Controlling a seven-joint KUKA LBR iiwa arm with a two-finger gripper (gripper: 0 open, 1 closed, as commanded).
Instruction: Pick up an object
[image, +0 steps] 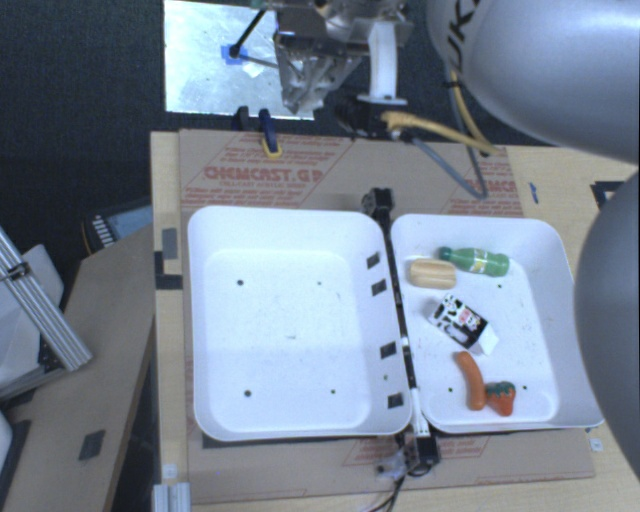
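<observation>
Camera view looks down on a counter (250, 170) whose brown board reads "CHEMCAST GP" in red — twice, the second print partly hidden at the far right. Four objects lie in the right bin (540, 240): a green bottle (474, 261), a tan bread roll (432, 273), a black-and-white carton (463, 324) and a carrot (483, 385). High above the left bin (210, 225), beyond its far rim, hangs the claw (305, 80) — whether it is wide or narrow cannot be told.

Smooth white plastic bins (280, 225), matt brown cardboard sheet (330, 165), glossy green bottle (476, 261)
</observation>
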